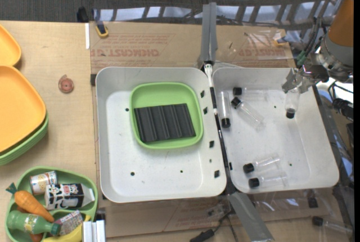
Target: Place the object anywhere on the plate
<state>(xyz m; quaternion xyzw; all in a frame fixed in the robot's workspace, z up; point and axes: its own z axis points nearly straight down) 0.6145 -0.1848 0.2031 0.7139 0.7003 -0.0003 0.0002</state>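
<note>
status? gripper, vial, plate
Gripper over right bin, a clear vial hanging upright between its fingers. Green plate in left bin, dark ridged pad on it. Other vials lie below.

The two shallow white plastic bins (pixel 112 179) look smooth and faintly glossy. The square green plastic plate (pixel 167 92) carries a matt, ribbed dark grey insert (pixel 166 122). Clear plastic vials with black caps (pixel 262 166) glint. Brown cardboard (pixel 146 44) looks dull.
</note>
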